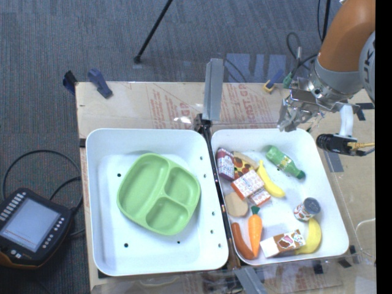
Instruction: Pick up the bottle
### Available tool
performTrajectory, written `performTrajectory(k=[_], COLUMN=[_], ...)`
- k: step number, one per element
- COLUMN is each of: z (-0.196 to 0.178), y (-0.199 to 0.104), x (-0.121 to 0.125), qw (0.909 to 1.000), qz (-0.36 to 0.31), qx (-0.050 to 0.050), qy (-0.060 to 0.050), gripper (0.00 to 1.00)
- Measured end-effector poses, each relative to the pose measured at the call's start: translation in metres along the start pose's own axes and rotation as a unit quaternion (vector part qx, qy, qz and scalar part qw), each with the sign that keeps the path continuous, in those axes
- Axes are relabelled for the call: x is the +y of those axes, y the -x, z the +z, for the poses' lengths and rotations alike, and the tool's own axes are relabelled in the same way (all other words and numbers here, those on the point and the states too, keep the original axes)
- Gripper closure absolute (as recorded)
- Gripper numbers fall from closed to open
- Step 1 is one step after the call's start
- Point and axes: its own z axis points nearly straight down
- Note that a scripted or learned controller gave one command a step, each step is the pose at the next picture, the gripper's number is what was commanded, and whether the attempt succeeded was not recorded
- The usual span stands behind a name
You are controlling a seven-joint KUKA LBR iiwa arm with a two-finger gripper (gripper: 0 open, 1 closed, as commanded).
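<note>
In the right bin's (327,182) far half the green bottle (285,163) lies on its side, just beside a banana (269,180). It looks light, rigid, smooth plastic, likely slippery; gripping across mid-body seems best. The gripper (293,122) hangs above the bin's far rim, holding nothing; whether it is open or closed I cannot tell.

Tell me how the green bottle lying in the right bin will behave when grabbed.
The green bottle lies on its side, so it may roll if nudged across its round body. It looks like small moulded plastic, probably stiff and light. Its surface seems smooth, so it could slip. The claw hovers above the bin's back edge.
</note>
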Motion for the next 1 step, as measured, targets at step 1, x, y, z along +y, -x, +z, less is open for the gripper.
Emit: performTrajectory(k=[1], z=[0.0456], y=[-0.0482], x=[-0.0779], qw=[0.9987], qz=[-0.051], qx=[0.0], qy=[-0.001], gripper=[1.0])
